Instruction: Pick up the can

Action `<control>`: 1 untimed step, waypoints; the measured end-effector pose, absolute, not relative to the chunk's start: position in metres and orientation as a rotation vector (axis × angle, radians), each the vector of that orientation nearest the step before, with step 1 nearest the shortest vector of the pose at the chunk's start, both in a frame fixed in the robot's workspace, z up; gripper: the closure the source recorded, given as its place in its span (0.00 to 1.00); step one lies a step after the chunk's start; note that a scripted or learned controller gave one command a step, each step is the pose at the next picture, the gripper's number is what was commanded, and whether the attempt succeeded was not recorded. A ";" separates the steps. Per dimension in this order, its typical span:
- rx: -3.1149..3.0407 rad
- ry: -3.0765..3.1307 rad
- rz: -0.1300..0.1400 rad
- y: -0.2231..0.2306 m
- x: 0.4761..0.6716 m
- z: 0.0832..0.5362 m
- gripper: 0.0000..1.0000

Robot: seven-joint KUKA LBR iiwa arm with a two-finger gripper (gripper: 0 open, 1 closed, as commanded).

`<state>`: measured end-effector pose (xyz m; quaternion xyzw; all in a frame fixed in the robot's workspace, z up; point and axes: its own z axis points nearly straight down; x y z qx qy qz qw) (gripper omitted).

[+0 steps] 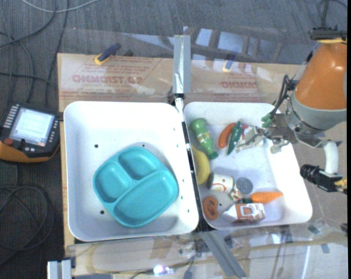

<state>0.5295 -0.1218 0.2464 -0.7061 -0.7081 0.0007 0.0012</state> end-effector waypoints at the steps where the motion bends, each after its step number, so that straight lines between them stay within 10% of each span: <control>1: -2.190 -2.250 0.000 -0.113 0.508 0.135 0.00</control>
